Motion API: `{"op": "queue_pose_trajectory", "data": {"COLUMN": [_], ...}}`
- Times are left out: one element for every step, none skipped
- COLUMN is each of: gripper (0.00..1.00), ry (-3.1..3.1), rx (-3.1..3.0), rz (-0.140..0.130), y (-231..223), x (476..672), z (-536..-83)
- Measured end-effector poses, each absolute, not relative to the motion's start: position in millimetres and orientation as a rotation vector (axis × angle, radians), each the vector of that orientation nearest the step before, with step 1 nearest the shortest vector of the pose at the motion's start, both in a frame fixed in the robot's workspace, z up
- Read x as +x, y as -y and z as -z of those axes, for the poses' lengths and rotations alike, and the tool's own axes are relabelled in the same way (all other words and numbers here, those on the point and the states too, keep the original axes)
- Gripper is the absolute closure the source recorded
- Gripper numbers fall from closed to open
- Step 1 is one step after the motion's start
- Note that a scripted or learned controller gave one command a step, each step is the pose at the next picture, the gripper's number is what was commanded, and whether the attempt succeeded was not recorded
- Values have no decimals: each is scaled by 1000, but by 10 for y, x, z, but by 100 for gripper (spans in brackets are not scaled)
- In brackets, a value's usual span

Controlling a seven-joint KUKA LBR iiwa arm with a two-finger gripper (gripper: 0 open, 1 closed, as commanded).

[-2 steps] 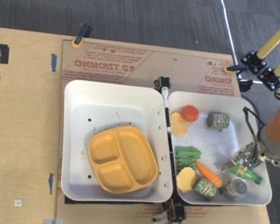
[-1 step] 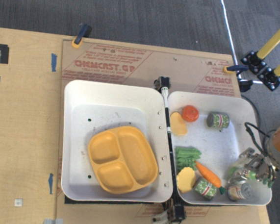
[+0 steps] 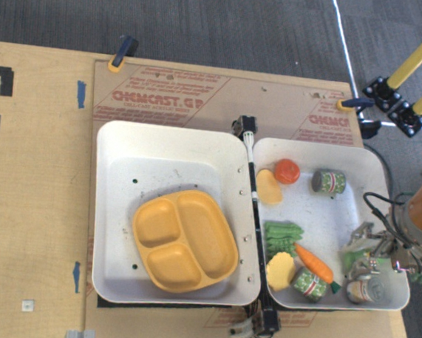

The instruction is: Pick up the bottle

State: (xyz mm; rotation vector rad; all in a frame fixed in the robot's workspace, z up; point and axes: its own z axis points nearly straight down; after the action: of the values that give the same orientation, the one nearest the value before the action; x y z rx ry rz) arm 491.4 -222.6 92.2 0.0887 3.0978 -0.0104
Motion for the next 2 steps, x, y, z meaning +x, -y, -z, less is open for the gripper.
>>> {"op": "queue_pose_trajectory", "data": {"gripper": [100, 100], "ry": [-3080, -3107], "rx": [-285, 401], "rz": [18, -4], "y": [2225, 2212], "x": [4926, 5021], "z": [-926, -916]}}
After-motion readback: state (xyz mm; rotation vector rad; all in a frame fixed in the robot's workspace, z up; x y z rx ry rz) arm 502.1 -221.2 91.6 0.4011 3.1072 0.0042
